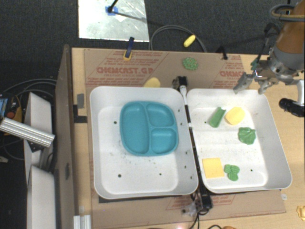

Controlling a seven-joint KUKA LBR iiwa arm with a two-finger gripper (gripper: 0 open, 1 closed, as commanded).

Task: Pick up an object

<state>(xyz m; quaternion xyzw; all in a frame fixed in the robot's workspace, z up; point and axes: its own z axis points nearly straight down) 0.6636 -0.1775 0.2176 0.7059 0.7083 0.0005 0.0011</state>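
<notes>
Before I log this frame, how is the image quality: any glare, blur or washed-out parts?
Camera view: light is even and soft, shadows faint; the foil sheet at top glares bright; the white bins run near washed-out but the blue tray and the yellow block read clearly; the arm at upper right looks slightly blurred.

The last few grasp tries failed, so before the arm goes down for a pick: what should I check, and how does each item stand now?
1. Targets present: ok. The right bin holds a green stick, yellow round piece, yellow square and two green leafy pieces.
2. Gripper free of load: ok, nothing between its fingers.
3. Gripper above a target: not ok, it hangs at the bin's far right corner.
4. Target standing apart: not ok for stick and round piece, which nearly touch.
5. Height above the bin: cannot tell.
</notes>
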